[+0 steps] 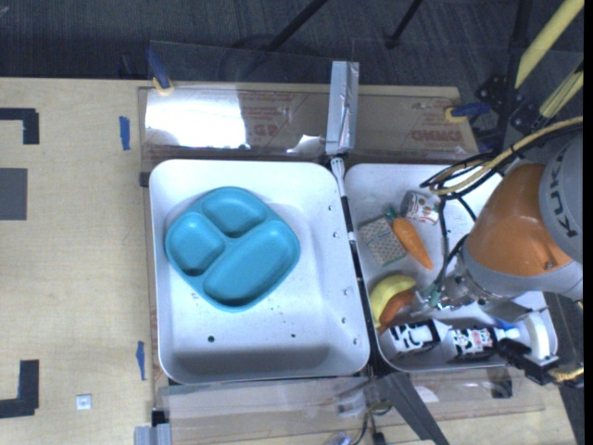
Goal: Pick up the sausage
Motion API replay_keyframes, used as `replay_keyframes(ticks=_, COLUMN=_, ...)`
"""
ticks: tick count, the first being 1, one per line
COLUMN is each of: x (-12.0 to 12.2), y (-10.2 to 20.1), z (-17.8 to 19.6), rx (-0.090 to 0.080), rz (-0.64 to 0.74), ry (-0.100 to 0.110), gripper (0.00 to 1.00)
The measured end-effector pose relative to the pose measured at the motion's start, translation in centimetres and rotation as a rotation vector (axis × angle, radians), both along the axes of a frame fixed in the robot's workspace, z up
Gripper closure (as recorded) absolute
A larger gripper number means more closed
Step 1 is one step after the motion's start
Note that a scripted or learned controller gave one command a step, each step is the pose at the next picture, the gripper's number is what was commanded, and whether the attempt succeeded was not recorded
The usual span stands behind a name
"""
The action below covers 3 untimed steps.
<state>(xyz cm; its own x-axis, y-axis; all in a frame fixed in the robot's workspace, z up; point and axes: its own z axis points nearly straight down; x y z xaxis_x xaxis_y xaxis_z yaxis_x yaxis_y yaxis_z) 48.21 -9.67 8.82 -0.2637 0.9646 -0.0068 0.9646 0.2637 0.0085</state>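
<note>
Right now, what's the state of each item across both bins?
blue plate: upright, flat in the left bin, compartments bare
carrot: lying flat, slanted, in the right bin
small can: on its side by the carrot's top
lemon: resting by the bin divider
sausage: lying beside the lemon, not lifted
pincer: low, next to the sausage

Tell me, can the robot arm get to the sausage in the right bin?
Probably yes. The gripper hangs right over the sausage, which lies beside the lemon in the right bin, with nothing covering it.
</note>
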Motion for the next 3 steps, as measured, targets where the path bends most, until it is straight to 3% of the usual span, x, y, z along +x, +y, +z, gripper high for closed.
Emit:
replay_keyframes(ticks=1, x=0.05, y=-0.02, z=0.93, rx=-0.001, rz=-0.002, ry=-0.002, gripper=1.0)
replay_keyframes(ticks=2, x=0.01, y=-0.12, z=0.03, rx=-0.001, rz=0.506, ry=0.003, gripper=1.0)
replay_keyframes(ticks=3, x=0.1, y=-0.11, z=1.0, rx=-0.002, rz=0.503, ry=0.0, gripper=1.0)
